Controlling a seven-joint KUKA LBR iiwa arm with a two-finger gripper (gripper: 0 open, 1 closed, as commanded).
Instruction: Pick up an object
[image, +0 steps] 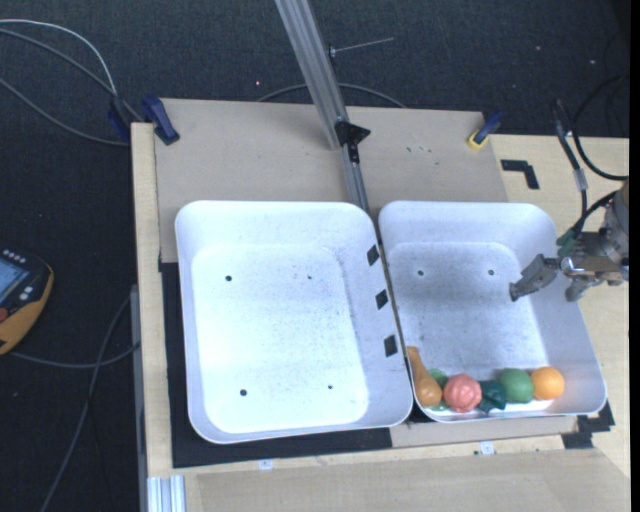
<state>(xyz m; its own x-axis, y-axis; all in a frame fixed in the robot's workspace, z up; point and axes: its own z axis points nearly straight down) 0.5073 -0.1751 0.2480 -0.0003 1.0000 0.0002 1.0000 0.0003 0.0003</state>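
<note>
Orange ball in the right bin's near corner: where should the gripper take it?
Grip the orange ball across its round middle, coming straight down. The bin wall hems its right and near sides and the green ball touches its left, so side approaches look blocked.

A tan counter (260, 150) is seen from above, set against dark carpeted floor (70, 420). A silver metal rail (318, 75) is angled down from the top edge toward the counter's middle. A blue clamp (160, 120) is fixed at the counter's far left corner, a yellow-and-blue clamp (486, 128) near the far right. Grey cables (70, 55) are trailed across the floor, and an orange-and-black handheld pendant (18, 295) is laid at the left edge.
</note>
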